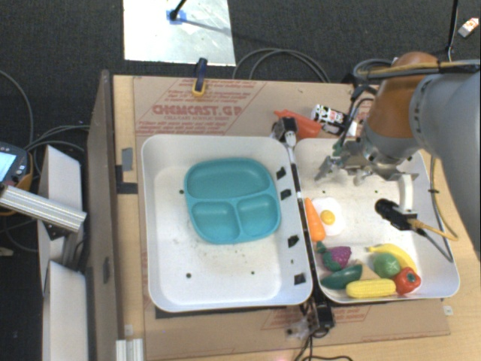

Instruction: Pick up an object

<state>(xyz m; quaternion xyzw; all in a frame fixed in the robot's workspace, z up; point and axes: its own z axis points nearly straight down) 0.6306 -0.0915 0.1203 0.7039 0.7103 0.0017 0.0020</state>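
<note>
The arm (443, 119) reaches in from the right over the bench, its grey body and orange band hanging above the top of the right bin (361, 224). The left bin (161, 224) holds a teal divided plate (229, 201) and nothing else of note.

The gripper (343, 173) hangs low over the bare upper part of the right bin. Its fingers look spread apart, with nothing between them.

The things to pick from all lie lower in the right bin, apart from the gripper. A banana (398, 253) and a corn cob (368, 288) lie near the bottom edge, and a carrot (313, 218) lies along the wall between the bins. A fried egg (327, 215) sits just beside the carrot and is the nearest thing to the gripper. A green pepper (385, 265), a tomato (406, 279) and a purple piece (338, 256) crowd the lower end.

As I judge it, the task is at its start: nothing is gripped or lifted. The gripper has yet to settle over one toy, close on it and raise it.
</note>
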